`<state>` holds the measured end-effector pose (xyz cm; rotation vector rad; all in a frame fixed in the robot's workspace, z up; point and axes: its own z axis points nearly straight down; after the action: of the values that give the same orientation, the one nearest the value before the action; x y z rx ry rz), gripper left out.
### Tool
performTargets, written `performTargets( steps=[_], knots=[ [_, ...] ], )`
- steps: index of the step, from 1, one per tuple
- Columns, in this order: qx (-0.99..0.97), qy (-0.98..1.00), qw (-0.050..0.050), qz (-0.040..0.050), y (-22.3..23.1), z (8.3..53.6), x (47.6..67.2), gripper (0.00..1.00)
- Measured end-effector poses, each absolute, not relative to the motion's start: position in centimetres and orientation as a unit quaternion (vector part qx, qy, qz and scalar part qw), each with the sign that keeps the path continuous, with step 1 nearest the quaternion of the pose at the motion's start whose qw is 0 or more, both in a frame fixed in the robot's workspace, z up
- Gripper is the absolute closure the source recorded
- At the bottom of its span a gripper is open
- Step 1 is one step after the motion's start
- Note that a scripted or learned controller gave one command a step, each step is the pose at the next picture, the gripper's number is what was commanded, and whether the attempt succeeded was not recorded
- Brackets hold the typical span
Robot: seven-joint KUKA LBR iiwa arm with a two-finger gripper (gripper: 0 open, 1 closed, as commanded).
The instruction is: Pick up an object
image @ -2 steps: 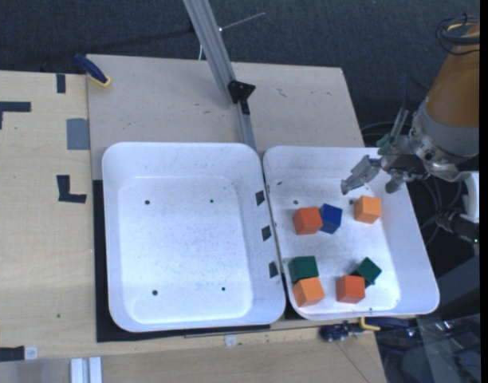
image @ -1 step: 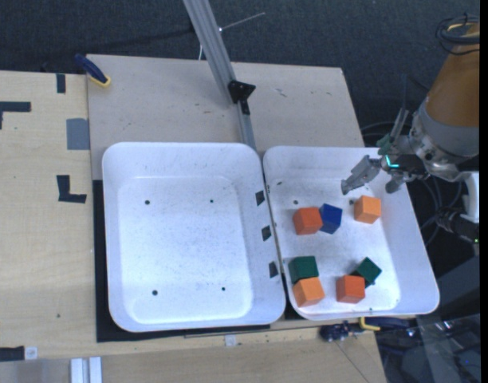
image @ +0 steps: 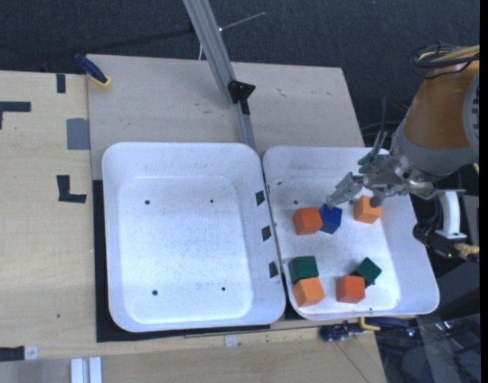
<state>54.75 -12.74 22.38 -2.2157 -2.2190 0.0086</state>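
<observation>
Camera view shows the arm reaching in from the right over the right bin, with its jaws low above the upper part of that bin. They look spread — one finger slants down toward the blue cube, the other sits nearer the orange cube by the right wall — and nothing is seen between them, so they appear released and hold nothing.

The step in hand seems to be the approach: the tool is positioned over a group of blocks but no pick has been made. The likeliest target is the blue cube, which touches a second orange cube on its left. That contact is the difficulty — the next move calls for a descent that puts one finger into the tight space beside the blue cube without shoving its neighbour, then a close and a lift.

The right bin holds all the blocks. Besides the three near the tool, a green cube sits against an orange one near the bin's left wall, and a red-orange cube lies just beside a dark green one. The left bin shows only its speckled white floor. Both bins rest on the counter.
</observation>
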Motion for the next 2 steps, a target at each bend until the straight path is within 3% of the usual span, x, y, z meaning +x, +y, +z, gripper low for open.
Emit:
performTargets(
  steps=[1, 2],
  knots=[
    [-0.707, -0.708, 0.003, 0.0027, -12.5, 16.3, 53.8, 0.00],
    [-0.706, -0.708, 0.003, -0.0011, -11.8, 11.3, 54.9, 0.00]
  ],
)
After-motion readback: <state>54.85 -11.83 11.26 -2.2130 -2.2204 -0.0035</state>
